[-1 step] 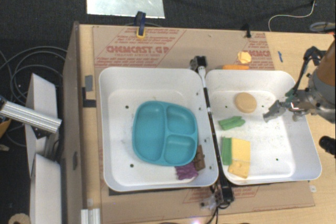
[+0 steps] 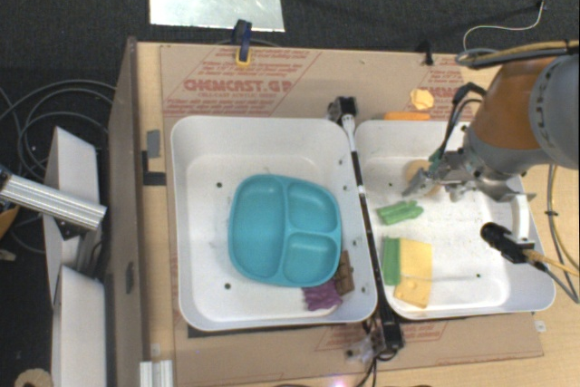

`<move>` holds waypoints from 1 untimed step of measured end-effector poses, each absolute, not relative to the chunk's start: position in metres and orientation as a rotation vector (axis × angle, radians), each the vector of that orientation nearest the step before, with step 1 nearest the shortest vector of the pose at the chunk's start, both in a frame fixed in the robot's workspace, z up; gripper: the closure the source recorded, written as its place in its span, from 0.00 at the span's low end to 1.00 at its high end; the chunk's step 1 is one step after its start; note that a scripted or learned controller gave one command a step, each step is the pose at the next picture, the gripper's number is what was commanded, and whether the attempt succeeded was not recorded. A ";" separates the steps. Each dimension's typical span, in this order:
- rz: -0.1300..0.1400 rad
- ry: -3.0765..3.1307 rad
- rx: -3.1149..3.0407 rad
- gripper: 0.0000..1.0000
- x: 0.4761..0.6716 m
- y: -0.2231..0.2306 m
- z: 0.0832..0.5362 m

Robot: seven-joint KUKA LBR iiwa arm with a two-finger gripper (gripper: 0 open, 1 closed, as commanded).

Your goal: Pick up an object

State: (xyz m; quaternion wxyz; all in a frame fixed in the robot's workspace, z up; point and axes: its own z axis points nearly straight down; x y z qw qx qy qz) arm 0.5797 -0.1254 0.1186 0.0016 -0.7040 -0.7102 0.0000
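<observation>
My gripper (image 2: 424,183) hangs over the right bin (image 2: 521,290), just above the green block (image 2: 400,213). I cannot tell if my fingers are apart or pinched.

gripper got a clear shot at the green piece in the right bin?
Probably yes. The gripper hovers just above and right of the green piece, which lies flat on the right bin floor with nothing on top of it.

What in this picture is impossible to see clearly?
- Pincer, camera view: too small and blurred to tell whether it grips anything.
- Brown object: partly behind the teal plate; identity unclear.
- Purple object: shape unclear, small.
- Arm: cut off by the right edge.
</observation>
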 end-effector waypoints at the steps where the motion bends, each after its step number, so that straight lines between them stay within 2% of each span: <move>1: -0.008 -2.235 -2.222 0.00 0.626 -0.124 0.088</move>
